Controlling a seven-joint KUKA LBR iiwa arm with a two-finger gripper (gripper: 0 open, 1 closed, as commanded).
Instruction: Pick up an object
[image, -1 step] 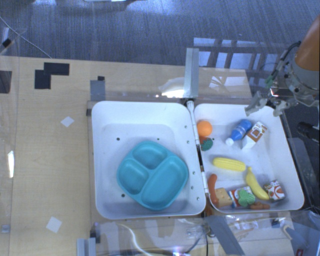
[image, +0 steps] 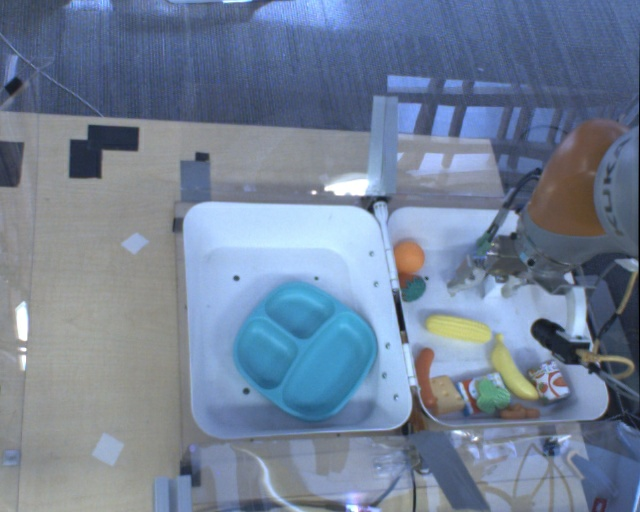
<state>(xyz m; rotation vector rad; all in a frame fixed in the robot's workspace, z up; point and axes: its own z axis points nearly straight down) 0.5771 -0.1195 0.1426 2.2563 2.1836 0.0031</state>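
The right bin (image: 455, 228) holds several toy foods: an orange (image: 408, 256), a dark green piece (image: 413, 289), a corn cob (image: 459, 328), a banana (image: 512, 368), a red sausage (image: 426, 367), a green and red packet (image: 487, 392) and a small red and white can (image: 549, 382). My gripper (image: 487, 279) hangs over the upper middle of this bin, just right of the orange and above the corn. Its two fingers are spread, with nothing between them.
The left bin (image: 220, 240) bears a teal divided plate (image: 305, 348). A raised divider (image: 392, 300) separates the two bins. A metal post (image: 383, 145) stands behind them. My arm's orange band (image: 570, 180) sits over the right bin's far right corner.
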